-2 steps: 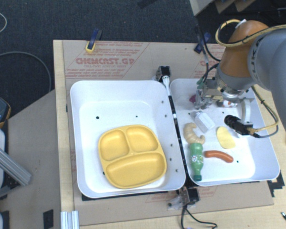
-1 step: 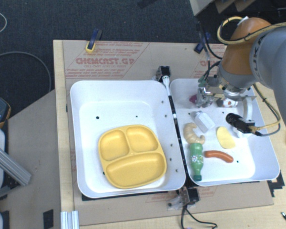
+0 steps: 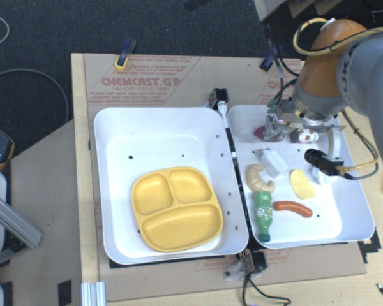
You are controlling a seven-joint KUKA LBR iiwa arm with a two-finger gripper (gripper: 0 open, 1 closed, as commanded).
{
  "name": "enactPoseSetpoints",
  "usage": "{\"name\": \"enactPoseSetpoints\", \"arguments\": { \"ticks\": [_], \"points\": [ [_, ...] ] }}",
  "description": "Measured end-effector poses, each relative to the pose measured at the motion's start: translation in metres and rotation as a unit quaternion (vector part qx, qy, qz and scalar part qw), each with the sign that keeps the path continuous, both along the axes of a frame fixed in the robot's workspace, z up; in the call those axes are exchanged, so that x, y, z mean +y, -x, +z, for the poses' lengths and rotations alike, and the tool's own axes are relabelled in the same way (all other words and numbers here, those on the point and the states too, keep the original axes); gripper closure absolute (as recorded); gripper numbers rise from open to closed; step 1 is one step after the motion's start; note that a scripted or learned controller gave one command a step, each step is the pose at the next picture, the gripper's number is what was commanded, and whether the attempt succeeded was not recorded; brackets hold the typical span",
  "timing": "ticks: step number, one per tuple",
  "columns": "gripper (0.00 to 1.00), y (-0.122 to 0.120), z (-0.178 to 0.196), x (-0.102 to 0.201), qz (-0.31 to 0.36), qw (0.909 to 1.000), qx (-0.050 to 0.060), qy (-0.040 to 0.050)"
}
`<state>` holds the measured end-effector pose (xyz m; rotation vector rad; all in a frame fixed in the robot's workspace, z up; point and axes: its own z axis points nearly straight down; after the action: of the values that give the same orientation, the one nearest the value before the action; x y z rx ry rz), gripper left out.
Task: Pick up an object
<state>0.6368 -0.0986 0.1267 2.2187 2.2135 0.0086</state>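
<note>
My gripper (image 3: 276,129) hangs low over the far end of the right bin (image 3: 354,225), under the orange-banded wrist. A small dark purple thing (image 3: 260,132) lies just left of it, touching or nearly touching; I cannot tell which. Nearer the front lie a white block (image 3: 274,162), a pale croissant (image 3: 259,178), a yellow slice (image 3: 301,184), a red sausage (image 3: 293,208) and a green bottle (image 3: 262,215) along the left wall. A small red and white piece (image 3: 308,136) shows just right of the gripper.
The left bin (image 3: 108,132) holds a yellow divided plate (image 3: 176,208) toward its front. A ridge (image 3: 233,161) separates the two bins. The cardboard bench top (image 3: 147,81) surrounds both bins.
</note>
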Motion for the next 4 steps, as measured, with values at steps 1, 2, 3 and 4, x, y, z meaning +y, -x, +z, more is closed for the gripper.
{"name": "enactPoseSetpoints", "arguments": {
  "ticks": [1,2,3,4],
  "points": [
    [1.0,-0.001,0.01,0.0,0.0,1.0,-0.001,0.0001],
    [1.0,-0.001,0.02,0.0,-0.001,1.0,-0.003,0.0002],
    [1.0,-0.002,0.031,0.0,-0.001,1.0,-0.004,0.0003],
    [1.0,-0.002,0.041,0.0,-0.001,1.0,-0.005,0.0004]
  ]
}}
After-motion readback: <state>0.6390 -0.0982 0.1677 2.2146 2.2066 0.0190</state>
